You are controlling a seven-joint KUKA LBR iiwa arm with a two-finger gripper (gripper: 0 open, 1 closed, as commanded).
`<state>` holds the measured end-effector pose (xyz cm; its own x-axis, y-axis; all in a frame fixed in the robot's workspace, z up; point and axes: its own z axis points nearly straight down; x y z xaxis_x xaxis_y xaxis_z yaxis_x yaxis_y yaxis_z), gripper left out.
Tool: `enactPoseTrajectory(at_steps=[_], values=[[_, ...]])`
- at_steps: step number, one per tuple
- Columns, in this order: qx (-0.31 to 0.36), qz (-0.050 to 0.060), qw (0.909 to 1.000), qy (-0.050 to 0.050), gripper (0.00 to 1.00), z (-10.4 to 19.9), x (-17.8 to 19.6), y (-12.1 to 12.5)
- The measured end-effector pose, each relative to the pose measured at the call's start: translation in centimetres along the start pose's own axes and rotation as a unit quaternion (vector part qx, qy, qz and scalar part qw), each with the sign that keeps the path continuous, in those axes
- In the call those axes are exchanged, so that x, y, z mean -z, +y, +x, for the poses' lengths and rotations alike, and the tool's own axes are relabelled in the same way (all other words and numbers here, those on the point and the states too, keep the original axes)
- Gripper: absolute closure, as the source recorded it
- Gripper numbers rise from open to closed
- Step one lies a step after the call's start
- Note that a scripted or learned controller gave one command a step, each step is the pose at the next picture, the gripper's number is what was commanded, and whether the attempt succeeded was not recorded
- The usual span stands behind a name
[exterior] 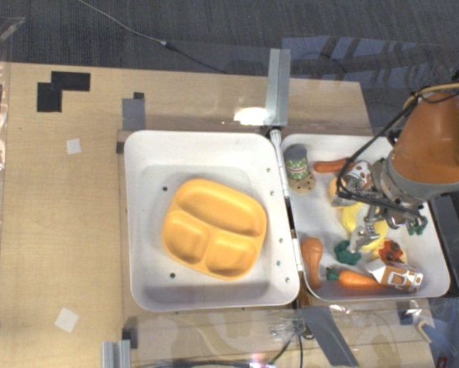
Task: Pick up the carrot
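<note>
One carrot point(358, 280) lies on its side at the near edge of the right bin point(442, 271). It is orange with a green top, and the green end points left. A small carton point(398, 277) with orange, white and brown colors lies just past its tip on the right; the writing on it is too small to read. A brown, pear-shaped toy point(312, 257) stands just to the left of the carrot's green end. A dark green toy point(347, 252) sits just behind the carrot.

The claw point(365, 234) hangs over the middle of the right bin, above a yellow toy point(355, 217) and near the green one. It is apart from the carrot. I cannot tell if the claw is wide or narrow, because wires and metal parts hide it.

Farther back in the bin stands a small can point(298, 166) with a green label, too blurry to read. Beside it lies a red-orange sausage shape point(330, 166).

The left bin point(145, 278) holds a yellow tray with three sections point(214, 227).
</note>
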<state>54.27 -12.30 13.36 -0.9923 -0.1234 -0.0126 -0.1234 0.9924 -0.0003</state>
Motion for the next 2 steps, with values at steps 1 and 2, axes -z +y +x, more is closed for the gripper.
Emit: enactPoseTrajectory(at_steps=[1, 2], values=[[-0.304, 0.001, 0.9528, 0.002, 0.0, -5.3, -4.4, 0.5], [-0.412, 0.002, 0.9114, -0.002, 0.0, -7.5, 5.8, -4.8]])
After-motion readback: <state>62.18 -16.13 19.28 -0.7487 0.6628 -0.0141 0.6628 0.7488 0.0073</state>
